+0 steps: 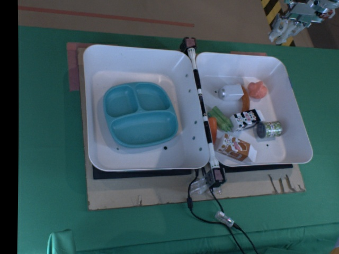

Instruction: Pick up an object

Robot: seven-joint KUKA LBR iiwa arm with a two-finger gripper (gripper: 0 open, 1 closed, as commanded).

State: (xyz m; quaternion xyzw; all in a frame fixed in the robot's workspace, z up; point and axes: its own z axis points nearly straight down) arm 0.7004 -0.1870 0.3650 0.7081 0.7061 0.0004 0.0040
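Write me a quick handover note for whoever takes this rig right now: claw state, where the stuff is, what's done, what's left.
Claw: raised past the right bin's far corner, nothing visibly held.
Right bin: small can, cow-print carton, orange-and-white carton, white cup, orange lump, green piece.
Left bin: blue divided plate.
Done: no pick evident.
Left: pick up one object.

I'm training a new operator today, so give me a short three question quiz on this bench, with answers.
1. True or false: the blue divided plate lies in the left bin.
2. Which lies nearest the right bin's front wall? A. orange carton B. silver can C. peach ball
3. Where is the gripper?

Key: 1. True. 2. A. 3. Beyond the right bin's far corner, over the bench, not over either bin.
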